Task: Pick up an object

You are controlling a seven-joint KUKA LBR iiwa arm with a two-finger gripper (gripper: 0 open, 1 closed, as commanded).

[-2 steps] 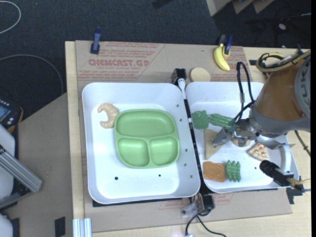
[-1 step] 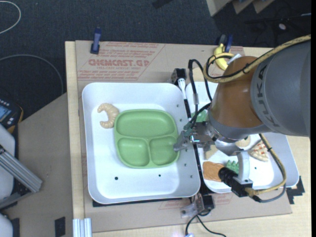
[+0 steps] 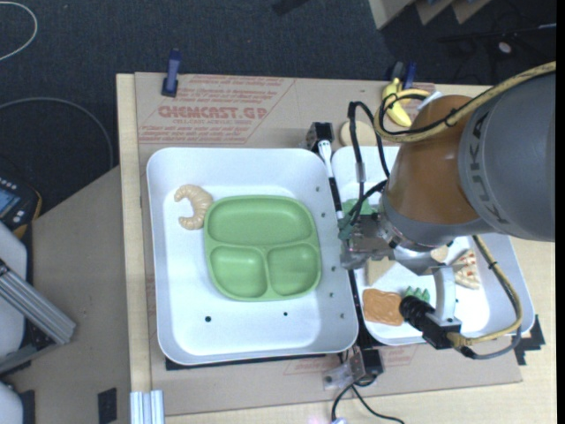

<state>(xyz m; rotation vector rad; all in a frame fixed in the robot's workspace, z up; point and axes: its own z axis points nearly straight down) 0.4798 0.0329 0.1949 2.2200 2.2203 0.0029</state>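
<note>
My arm's orange-banded wrist (image 3: 433,170) hangs over the right bin (image 3: 388,332) and covers most of it. The gripper (image 3: 360,247) points down at that bin's left edge, close to the wall shared with the left bin. A tan toast-like piece (image 3: 382,306) lies just below the gripper in the right bin's near corner. Beside it is a small green item (image 3: 417,291). A pale pizza-like piece (image 3: 465,269) peeks out at the right of the wrist. Another bit of green (image 3: 353,208) shows above the gripper.
The left bin (image 3: 172,299) holds a green divided plate (image 3: 262,246) and a beige croissant (image 3: 193,205) at its upper left. Black cables (image 3: 355,131) loop off the wrist. A yellow item (image 3: 399,104) lies behind the right bin.
</note>
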